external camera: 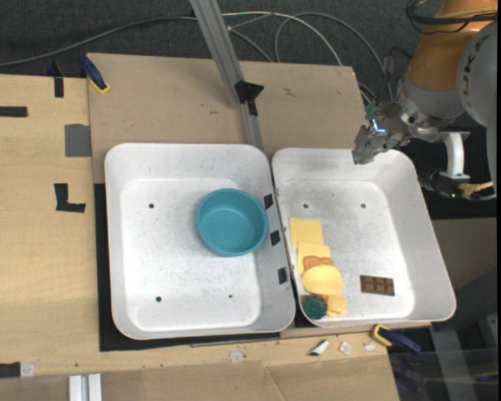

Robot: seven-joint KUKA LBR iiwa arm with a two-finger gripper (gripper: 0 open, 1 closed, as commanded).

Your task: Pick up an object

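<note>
The gripper [369,147] is hanging over the far rim of the right bin [401,224]; I cannot tell its state. The yellow pile [317,266] is sitting nearer, left. Crowded pieces might be slipping out.

Robot arm [451,65]: rounded grey casing with a broad orange band above the wrist and dark lettering on the grey shell, too small to read. Black cables loop over the top of the orange section. Gripper [366,153]: compact, dark metallic grey, a small blue spot on its mount.
</note>
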